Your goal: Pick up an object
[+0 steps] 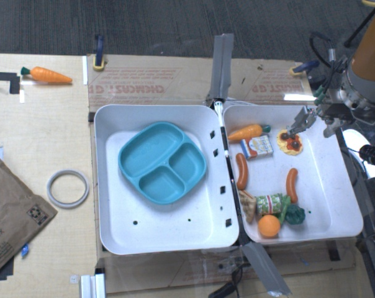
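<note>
The right bin (336, 185) holds several toy foods. A carrot (246, 132) and a small red-and-white carton (259, 146) lie at its far left. A round pizza piece (291, 144) sits near the far middle. Two sausages (241, 171) (291, 183) lie lower down. By the near wall are a green can (269, 202), an orange ball (269, 226) and a broccoli piece (293, 215). My gripper (315, 126) hangs over the far right part of this bin, just right of the pizza piece. It is open, with nothing between its fingers.
The left bin (113, 222) holds a blue divided plate (162, 162). Outside the bins on the bench lie another carrot (46, 75), a grey tape ring (67, 187) and a cardboard box (10, 219). The arm and its cables crowd the right edge.
</note>
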Robot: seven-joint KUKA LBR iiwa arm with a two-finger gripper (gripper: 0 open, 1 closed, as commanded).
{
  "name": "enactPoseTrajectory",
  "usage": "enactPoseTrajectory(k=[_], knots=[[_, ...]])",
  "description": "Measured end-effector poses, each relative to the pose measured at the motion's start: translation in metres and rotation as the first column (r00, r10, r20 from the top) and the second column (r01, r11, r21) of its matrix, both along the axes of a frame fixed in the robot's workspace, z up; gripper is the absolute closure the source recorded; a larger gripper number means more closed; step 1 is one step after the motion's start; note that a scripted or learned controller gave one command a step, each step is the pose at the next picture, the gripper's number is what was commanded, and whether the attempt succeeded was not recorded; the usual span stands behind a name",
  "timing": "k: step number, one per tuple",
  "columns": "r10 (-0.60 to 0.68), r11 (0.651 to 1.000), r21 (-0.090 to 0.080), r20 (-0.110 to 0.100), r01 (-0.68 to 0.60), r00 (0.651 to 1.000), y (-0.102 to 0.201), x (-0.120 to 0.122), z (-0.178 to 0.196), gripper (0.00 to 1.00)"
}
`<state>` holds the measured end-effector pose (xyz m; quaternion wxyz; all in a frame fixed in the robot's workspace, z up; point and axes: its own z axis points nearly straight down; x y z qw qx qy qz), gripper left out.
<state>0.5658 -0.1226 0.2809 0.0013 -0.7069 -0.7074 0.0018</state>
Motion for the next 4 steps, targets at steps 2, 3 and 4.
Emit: enactPoseTrajectory(k=[2, 3, 4], knots=[[-0.044, 0.999, 0.001, 0.003, 0.044, 0.999, -0.055, -0.020, -0.190, 0.00], [-0.046, 0.999, 0.001, 0.000, 0.046, 0.999, -0.055, -0.020, -0.183, 1.00], [-0.102, 0.995, 0.000, 0.000, 0.102, 0.995, 0.029, 0.021, -0.079, 1.00]])
